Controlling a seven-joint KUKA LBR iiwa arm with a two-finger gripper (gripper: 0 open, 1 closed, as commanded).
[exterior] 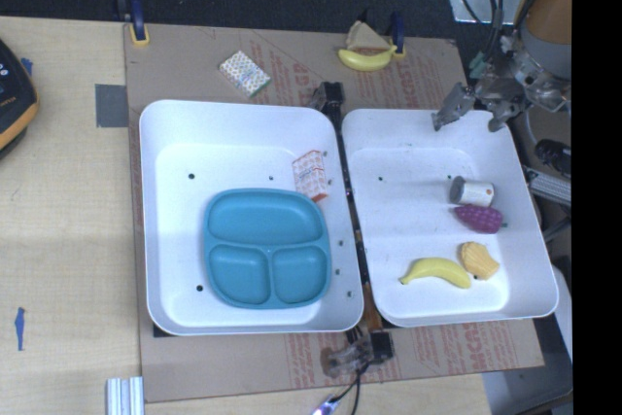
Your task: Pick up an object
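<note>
In the right bin (pixel 408 151) lie a yellow banana (pixel 436 271), a yellow corn-like piece (pixel 479 259), a purple grape bunch (pixel 478 218) and a small white-and-grey cylinder (pixel 470 190). My gripper (pixel 476 111) hangs over the far right corner of that bin, open, its two dark fingers spread with nothing between them. It stands well above and behind the cylinder. The left bin (pixel 175 136) holds a blue divided plate (pixel 266 246) and a small red-and-white packet (pixel 311 175).
Behind the bins, on the cardboard, lie another banana (pixel 365 59) and a patterned packet (pixel 244 72). Black clamps sit between the bins at the far (pixel 328 96) and near ends. A dark device (pixel 12 92) sits at the left edge. Cables hang at the upper right.
</note>
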